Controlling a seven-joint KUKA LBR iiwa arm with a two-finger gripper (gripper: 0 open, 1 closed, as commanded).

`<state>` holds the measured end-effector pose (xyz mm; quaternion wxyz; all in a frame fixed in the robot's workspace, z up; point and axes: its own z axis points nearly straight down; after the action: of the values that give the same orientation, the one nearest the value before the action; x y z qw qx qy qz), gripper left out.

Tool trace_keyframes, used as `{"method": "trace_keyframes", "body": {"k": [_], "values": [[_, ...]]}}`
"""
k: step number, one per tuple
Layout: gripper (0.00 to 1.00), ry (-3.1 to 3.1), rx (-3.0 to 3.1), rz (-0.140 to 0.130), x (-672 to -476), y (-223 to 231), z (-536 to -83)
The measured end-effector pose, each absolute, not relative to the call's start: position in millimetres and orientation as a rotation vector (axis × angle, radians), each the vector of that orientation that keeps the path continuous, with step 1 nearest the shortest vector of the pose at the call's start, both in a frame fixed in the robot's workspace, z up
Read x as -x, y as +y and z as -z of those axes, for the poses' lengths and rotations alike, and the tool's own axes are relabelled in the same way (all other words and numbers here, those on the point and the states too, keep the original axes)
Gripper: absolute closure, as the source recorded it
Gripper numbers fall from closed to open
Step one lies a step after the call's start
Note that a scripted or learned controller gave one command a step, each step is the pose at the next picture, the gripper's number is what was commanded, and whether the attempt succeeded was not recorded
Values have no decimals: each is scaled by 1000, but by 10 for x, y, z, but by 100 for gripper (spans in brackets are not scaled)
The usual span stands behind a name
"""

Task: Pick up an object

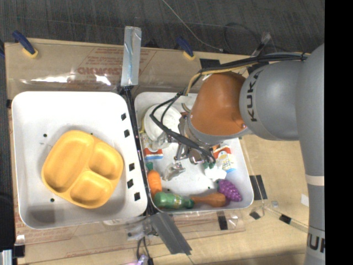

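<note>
Toy food — purple plastic grapes [230,190], orange carrot [154,180] — crowded along right white bin's [247,187] near wall. Metal two-finger gripper [177,169] just above, grip state unclear. "KUKA" readable on grey arm [276,104].

The bench [276,233] is a pale wood surface, with a brown cardboard sheet [160,57] laid over its far part under clear plastic. Two shallow white bins rest on it side by side, touching along a black seam: the left bin [27,148] and the right bin [245,189]. Blue clamps [25,44] sit at the cardboard's far edge, and short black tape strips [259,187] lie just beside the right bin
</note>
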<state>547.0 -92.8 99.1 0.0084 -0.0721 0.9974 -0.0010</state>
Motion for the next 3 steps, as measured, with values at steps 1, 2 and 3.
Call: {"method": "trace_keyframes", "body": {"k": [1,2,3], "values": [[0,3117,175,1,-5487,-950,-991],[0,3116,249,6,-5597,-1646,-997],[0,3124,47,7,-5554,-1214,-996]]}}
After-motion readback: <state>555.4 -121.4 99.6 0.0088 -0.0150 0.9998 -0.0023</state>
